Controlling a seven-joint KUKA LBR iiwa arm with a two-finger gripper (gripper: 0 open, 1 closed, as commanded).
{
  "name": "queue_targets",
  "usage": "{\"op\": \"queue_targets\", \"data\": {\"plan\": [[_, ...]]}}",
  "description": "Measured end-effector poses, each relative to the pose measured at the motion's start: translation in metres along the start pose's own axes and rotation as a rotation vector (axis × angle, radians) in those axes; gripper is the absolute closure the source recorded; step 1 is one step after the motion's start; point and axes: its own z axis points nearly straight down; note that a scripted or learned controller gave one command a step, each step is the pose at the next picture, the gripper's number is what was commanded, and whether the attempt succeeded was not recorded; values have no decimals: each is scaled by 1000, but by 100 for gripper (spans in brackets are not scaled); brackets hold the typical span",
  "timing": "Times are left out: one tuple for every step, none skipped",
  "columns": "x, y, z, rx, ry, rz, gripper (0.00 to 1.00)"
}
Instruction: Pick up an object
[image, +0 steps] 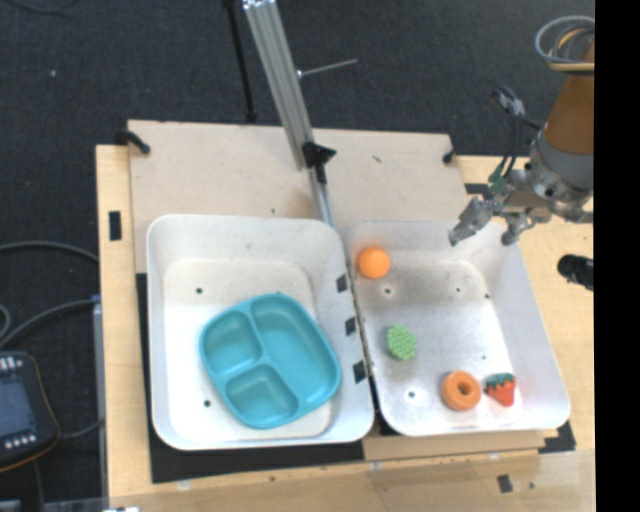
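Observation:
The right bin (520, 310) holds an orange ball (373, 263) at its far left corner, a green knobbly piece (402, 343) near the middle, an orange ring (461, 390) and a red strawberry toy (501, 388) at the front right. My gripper (490, 225) hangs over the bin's far right edge, above and well away from all of them. Its two fingers are spread apart with nothing between them.
The left bin (175, 250) holds a blue divided tray (268, 360). A slanted metal pole (285, 85) rises behind the bins and ends near the gap between them. A black cable runs along the bench's left side.

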Motion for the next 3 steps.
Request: {"op": "queue_targets", "data": {"plan": [[0,0,0,0,-1,-1,0],[4,1,43,4,0,-2,0],[6,-7,89,5,1,3,0]]}}
